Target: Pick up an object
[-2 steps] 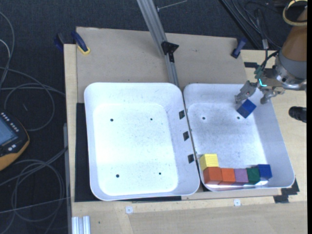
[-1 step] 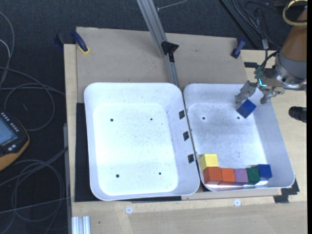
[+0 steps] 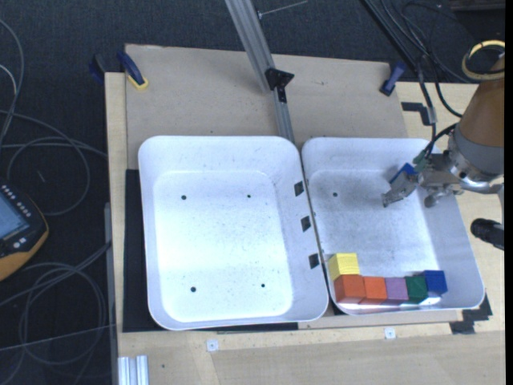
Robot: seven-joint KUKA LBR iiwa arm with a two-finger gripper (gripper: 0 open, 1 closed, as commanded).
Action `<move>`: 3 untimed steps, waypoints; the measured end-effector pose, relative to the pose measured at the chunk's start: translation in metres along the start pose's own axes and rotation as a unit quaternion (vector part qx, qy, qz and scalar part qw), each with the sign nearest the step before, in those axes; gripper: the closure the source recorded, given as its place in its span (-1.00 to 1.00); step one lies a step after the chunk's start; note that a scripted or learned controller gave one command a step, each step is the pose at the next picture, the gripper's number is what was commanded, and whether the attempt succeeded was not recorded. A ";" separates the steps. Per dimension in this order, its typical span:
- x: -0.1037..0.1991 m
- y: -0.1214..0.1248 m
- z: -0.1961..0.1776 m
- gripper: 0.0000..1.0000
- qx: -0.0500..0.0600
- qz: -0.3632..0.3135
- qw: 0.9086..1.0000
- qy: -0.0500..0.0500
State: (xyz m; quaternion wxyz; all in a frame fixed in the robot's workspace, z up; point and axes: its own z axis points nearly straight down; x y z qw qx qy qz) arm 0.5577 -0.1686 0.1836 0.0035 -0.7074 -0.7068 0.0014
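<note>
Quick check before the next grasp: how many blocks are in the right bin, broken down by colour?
Yellow block: 1
Orange blocks: 2
Purple block: 1
Green block: 1
Blue block: 1
Total: 6, all along the near wall of the right bin.

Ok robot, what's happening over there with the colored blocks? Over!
Gripper over right bin, upper part, nothing seen in it. Blocks bunched along bin's near edge, untouched. Path down to them looks clear.

The gripper [image 3: 415,192] hung over the right bin [image 3: 377,155]; coloured blocks [image 3: 385,283] lined its near wall.
</note>
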 end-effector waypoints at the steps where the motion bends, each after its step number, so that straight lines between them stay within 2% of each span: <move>1: -0.008 0.104 0.057 -1.00 -0.005 -0.002 1.000 -0.002; 2: 0.048 0.108 -0.005 -1.00 -0.008 -0.004 1.000 -0.001; 3: 0.033 0.098 -0.029 -1.00 -0.006 0.000 1.000 -0.002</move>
